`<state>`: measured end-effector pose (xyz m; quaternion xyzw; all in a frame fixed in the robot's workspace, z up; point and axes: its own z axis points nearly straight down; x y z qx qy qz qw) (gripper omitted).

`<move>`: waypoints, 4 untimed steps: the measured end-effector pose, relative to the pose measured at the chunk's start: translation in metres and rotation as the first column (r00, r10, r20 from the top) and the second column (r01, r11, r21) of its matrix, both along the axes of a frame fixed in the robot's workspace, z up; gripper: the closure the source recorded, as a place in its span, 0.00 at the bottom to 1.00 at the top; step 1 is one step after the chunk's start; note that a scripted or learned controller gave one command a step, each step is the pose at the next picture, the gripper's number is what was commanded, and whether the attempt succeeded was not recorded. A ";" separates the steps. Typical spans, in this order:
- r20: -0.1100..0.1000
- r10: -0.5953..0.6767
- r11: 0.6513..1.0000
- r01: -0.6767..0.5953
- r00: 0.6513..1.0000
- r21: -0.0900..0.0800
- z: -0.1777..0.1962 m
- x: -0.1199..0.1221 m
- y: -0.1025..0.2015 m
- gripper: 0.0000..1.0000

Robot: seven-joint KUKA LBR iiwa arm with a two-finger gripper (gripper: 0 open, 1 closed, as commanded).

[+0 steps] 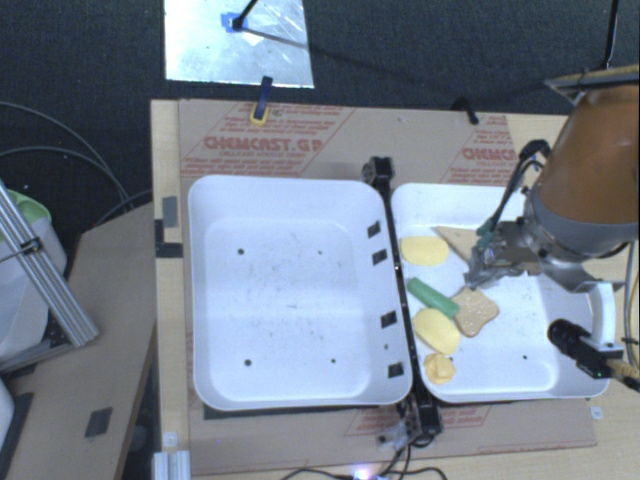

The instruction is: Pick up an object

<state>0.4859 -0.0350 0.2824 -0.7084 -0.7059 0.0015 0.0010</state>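
Gripper (481, 274) low in right bin (520, 373), just above toast slice (476, 313), finger state cannot tell; yellow pieces (437, 330) and green stick (432, 297) beside toast.

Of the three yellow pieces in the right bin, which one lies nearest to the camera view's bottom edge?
The small orange-yellow piece, below both larger pale yellow pieces.

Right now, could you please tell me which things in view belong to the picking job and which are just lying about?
For the job: gripper; yellow oval piece; green stick; tan bread-shaped slice; yellow lump; small yellow piece; right white bin.

Lying about: left white bin; silver foil sheet.
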 end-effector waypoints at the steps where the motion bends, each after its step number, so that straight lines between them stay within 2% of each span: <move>1: 0.008 0.015 1.000 -0.015 1.000 0.003 0.025 0.001 0.070 1.00; 2: 0.015 0.013 1.000 -0.013 1.000 0.004 0.112 0.002 0.107 1.00; 3: 0.017 0.014 1.000 -0.014 1.000 0.005 0.180 0.069 0.182 1.00; 4: -0.002 0.009 1.000 -0.009 1.000 0.000 0.122 0.002 0.170 1.00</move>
